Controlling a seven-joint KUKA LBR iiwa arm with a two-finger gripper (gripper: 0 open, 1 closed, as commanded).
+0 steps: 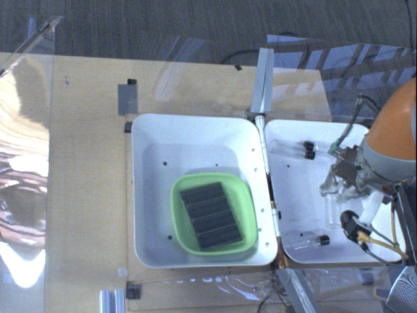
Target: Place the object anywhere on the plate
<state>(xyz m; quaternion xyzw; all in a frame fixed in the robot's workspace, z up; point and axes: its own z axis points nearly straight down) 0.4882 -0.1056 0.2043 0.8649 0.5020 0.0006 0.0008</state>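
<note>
A dark grey ridged rectangular object [210, 215] lies flat on the green plate [243, 189], which sits in the front right part of the left bin [150, 175]. The object lies slantwise and covers most of the plate's floor. My gripper [333, 189] hangs over the right bin [293, 201], near its right side, well away from the plate and the object. Nothing shows in its grasp. The arm's orange band [396, 132] sits above it at the frame's right edge.
Two small black fittings lie in the right bin, one at the back [308, 150] and one near the front [322, 240]. A grey metal post [262, 83] rises behind the seam between the bins. Cables [371, 240] trail at the front right.
</note>
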